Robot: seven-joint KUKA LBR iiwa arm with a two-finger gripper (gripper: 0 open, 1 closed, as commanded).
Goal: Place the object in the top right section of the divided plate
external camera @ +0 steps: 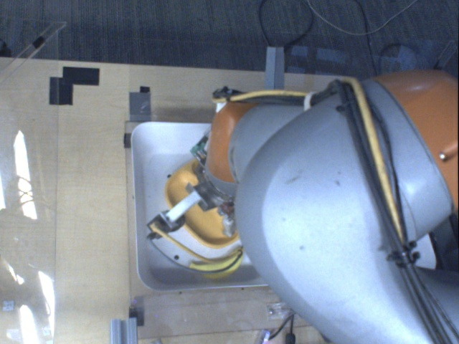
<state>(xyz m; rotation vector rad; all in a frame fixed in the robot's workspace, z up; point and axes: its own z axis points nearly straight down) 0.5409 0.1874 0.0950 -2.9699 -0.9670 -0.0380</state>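
Observation:
A yellow divided plate lies in the left white bin, and my arm covers most of it. My gripper hangs low over the plate's middle, under the orange wrist band. The arm hides what lies beneath the gripper. A curved yellow-green thing, perhaps a toy banana, lies along the plate's near edge by the bin's front wall. The plate's sections are too covered for me to tell them apart.
The grey arm fills the right and lower middle of the view and hides the right bin. Bare bin floor shows left of and in front of the plate. The wooden bench lies to the left, with metal brackets at the bin's corners.

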